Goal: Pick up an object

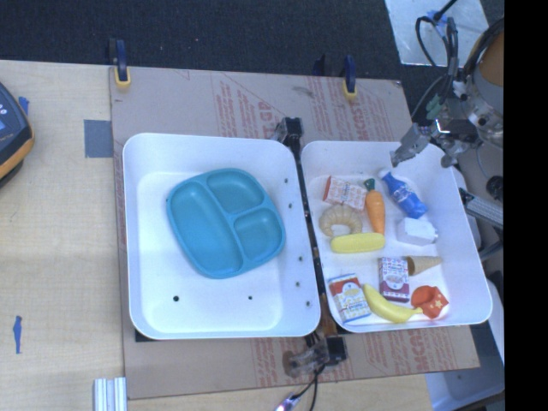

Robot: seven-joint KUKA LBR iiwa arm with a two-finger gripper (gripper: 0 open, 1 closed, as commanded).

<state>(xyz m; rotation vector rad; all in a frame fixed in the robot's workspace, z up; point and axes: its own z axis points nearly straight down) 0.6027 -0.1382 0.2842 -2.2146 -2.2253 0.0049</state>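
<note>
Gripper (425, 147) seemingly over bin's (476, 255) rim

A cardboard sheet (257, 101) lies under both bins, held by two clamps (121, 62) at its far edge; grey tape (98, 138) sits left; a yellow-black device (12, 135) at the bench's left edge.

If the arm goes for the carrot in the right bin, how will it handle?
The carrot looks like a small moulded toy, so probably stiff and light. Its rounded, tapering body may roll or slip from a pinch near the tip. The croissant beside it could get nudged.
</note>
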